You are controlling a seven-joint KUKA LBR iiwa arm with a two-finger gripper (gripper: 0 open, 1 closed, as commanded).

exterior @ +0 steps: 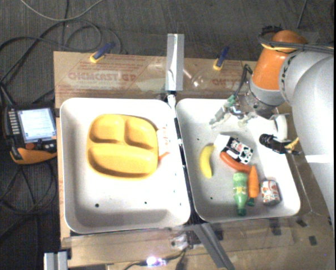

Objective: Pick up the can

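Currently, your can [269, 191] sits lower right of the frame beside the carrot [253, 184]; claw [228, 111], released, hovers upper right, well apart.

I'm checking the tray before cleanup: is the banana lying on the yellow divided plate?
No. The banana lies in the right bin, while the yellow divided plate sits in the left bin.

One fixed camera looks down at a slant on the bench [100, 72], taking in both white bins and floor beyond its far edge.
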